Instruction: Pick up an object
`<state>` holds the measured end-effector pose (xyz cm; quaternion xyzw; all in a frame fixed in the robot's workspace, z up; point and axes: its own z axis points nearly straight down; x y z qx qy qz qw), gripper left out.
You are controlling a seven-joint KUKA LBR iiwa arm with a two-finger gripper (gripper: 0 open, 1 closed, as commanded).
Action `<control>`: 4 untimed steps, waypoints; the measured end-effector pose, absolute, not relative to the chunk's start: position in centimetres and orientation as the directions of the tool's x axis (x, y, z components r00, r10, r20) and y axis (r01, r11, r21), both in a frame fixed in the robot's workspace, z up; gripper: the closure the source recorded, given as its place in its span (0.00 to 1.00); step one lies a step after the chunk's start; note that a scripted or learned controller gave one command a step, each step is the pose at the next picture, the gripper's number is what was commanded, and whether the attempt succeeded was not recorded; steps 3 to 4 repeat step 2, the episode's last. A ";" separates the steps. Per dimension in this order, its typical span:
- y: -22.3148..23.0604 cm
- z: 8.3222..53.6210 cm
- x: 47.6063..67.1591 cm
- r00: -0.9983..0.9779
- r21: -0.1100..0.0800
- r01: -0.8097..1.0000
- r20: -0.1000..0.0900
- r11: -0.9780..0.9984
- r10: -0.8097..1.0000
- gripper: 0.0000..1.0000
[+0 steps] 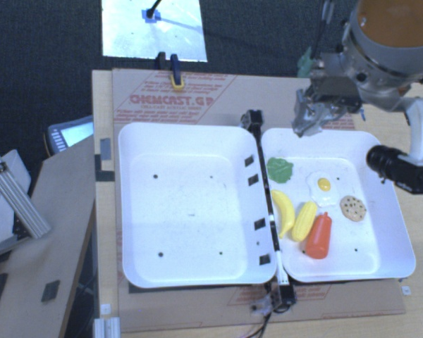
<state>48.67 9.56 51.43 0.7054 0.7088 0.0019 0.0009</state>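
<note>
The right bin point(381, 259) holds a green leafy piece point(280, 169), a fried egg point(323, 186), a round cookie point(353, 208), a yellow banana point(284, 213), a yellow corn cob point(304, 220) and a red bottle point(319, 235). My gripper point(308, 124) hangs over the bin's far edge, above and behind the green piece and the egg. Nothing shows between its fingers.
The left bin point(190, 203) sits beside the right one, joined along a black clipped divider point(262, 196). Both rest on a cardboard sheet point(176, 97) on the bench. A silvery square plate point(154, 18) lies on the dark floor behind.
</note>
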 end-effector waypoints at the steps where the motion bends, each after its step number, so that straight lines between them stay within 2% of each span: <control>1: 9.5 51.4 48.7 -0.004 0.003 1.000 0.001 0.004 1.000 0.00; 2: 14.8 53.6 56.1 -0.007 0.007 1.000 0.002 0.007 1.000 0.00; 4: 14.8 53.6 56.1 -0.007 0.007 1.000 0.002 0.007 1.000 0.00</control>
